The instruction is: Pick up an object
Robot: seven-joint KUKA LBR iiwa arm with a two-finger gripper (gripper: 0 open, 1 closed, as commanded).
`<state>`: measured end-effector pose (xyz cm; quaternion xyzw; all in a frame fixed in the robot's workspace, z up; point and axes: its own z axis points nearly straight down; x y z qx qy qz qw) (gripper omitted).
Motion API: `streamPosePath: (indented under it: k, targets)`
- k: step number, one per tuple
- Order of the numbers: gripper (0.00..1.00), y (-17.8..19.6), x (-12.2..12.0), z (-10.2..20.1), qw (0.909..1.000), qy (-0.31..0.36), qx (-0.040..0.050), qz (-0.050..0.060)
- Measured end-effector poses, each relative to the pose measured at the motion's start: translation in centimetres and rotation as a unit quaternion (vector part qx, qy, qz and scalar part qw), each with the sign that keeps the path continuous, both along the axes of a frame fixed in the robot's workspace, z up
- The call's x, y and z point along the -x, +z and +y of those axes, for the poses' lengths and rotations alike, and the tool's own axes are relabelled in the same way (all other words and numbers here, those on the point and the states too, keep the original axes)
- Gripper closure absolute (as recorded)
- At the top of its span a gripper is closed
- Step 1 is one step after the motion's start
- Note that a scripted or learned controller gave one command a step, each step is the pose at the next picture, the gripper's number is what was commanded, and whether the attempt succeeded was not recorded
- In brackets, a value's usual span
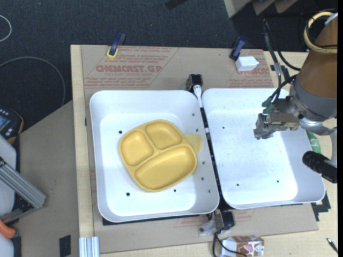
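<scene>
Approach step, nothing grasped. Yellow divided tray (157, 155) lies in left bin (102, 143). Gripper (266, 127) hovers over right bin (257, 191), jaws' gap: cannot tell. Next: travel left, descend on tray rim.

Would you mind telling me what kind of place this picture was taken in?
Most likely a robotics lab bench: a robot arm reaches over two white bins clamped to a board, a yellow divided plate lies in the left bin as the test object, and loose cables run over dark carpet.
</scene>
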<state>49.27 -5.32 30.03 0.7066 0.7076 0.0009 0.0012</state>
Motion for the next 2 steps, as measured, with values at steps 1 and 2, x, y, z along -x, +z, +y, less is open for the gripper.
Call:
streamPosePath:
  k: [1,2]
  targets:
    - [1.00,0.9,1.4,10.6,1.0000,0.004,-0.0011,0.001]
    - [1.00,10.6,1.2,10.5,1.0000,0.001,-0.0010,-0.005]
